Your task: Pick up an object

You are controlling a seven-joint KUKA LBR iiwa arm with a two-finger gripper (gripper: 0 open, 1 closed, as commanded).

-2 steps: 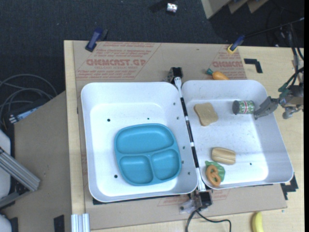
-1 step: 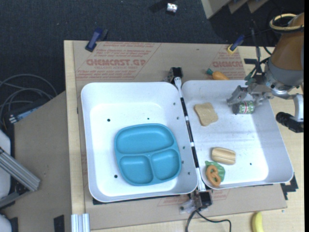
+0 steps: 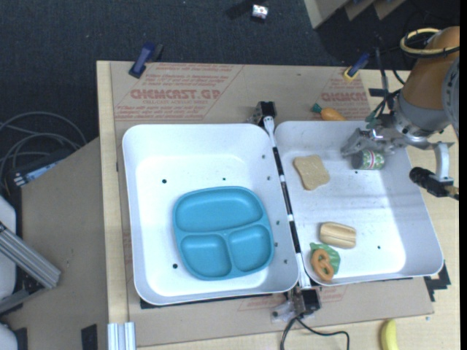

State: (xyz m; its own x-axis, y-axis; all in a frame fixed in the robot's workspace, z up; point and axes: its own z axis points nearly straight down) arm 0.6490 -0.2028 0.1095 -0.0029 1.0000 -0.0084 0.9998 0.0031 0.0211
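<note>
From the overhead camera view we find the gripper (image 3: 363, 149) low in the right bin (image 3: 408, 257), by its far rim, right over a small green-and-red can (image 3: 371, 160). How its pincer stands we cannot tell. The can looks like the intended pick. A slice of bread (image 3: 311, 172), a bread roll (image 3: 338, 235) and a pretzel (image 3: 322, 263) lie well apart. The left bin (image 3: 146, 166) holds a blue divided plate (image 3: 221, 231).

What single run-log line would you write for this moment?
arm: over right bin | gripper: at small can, grasp unclear | bread slice, bun: untouched | left bin: blue tray
</note>
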